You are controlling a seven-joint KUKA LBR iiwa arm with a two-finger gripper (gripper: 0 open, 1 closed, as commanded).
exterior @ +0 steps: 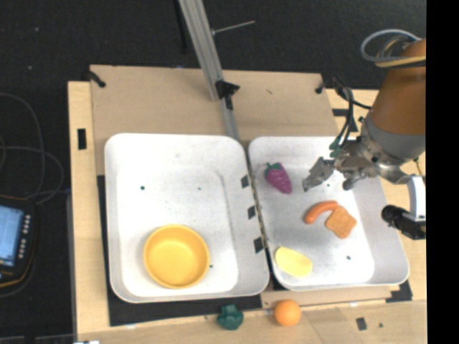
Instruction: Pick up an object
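hovering open gripper [331, 178] over right bin [358, 267], above sausage [320, 211], nothing held

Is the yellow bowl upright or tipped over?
Upright: the yellow bowl in the left bin shows its open round mouth facing up.

I can read no text, label or number anywhere; the lit screen of the device [10, 239] at the frame's left edge is too blurred.
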